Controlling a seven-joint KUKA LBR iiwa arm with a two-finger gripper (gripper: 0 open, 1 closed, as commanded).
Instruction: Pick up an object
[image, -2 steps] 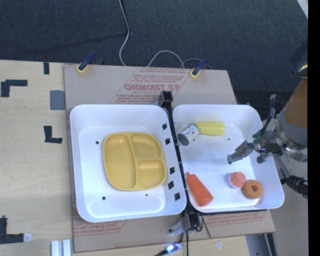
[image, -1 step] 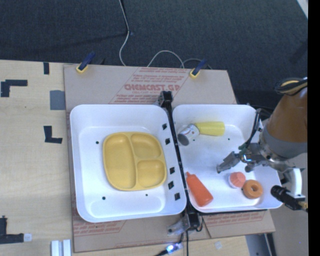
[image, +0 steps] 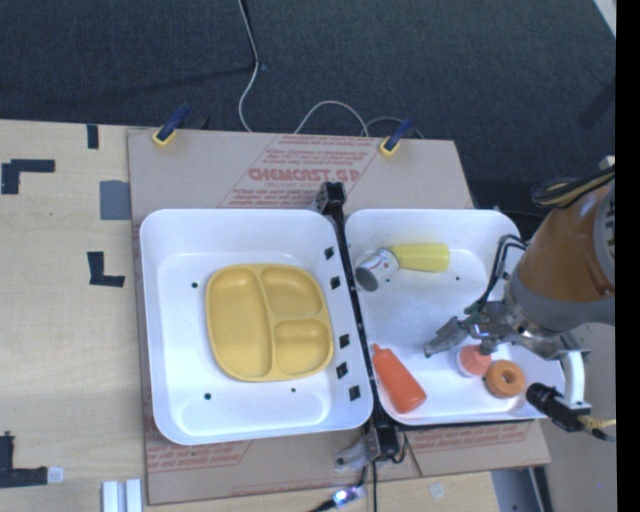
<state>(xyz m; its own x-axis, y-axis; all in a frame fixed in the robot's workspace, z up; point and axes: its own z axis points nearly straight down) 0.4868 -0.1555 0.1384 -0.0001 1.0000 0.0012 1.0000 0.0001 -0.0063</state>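
Camera view, fixed above the desk (image: 60, 300), looking down at a slant.

Item 1: left bin (image: 170, 250), shallow, white. Holds one yellow divided tray (image: 268, 322) with three compartments, lying flat near the middle of the bin floor.

Item 2: right bin (image: 420, 225), shallow, white, set edge to edge with the left bin along a dark centre divider (image: 344, 300). Contents:
- yellow cylinder with a grey metal end (image: 405, 260), lying on its side near the far wall, grey end toward the divider;
- orange carrot-shaped object (image: 398, 380), lying near the front left corner of this bin, just beside the divider;
- small red and white object (image: 472, 360), on the floor toward the bin's right front;
- orange ring (image: 504, 379), doughnut-like, just beside the red and white object, near the front wall.

Item 3: arm (image: 565, 260), grey with an orange band, entering from the right and leaning over the right side of the right bin.

Item 4: end effector (image: 462, 337), low over the right bin floor, dark fingers pointing toward the divider. Its fingers stand a little apart, with nothing visibly between them. The red and white object lies just beside and below the fingers; contact cannot be told.

Item 5: cardboard sheet (image: 300, 170) with red printing, under both bins, fixed at its far corners by two yellow and blue clamps (image: 172, 125).

Item 6: white cable (image: 250, 90), looping across the dark floor (image: 400, 60) beyond the desk.
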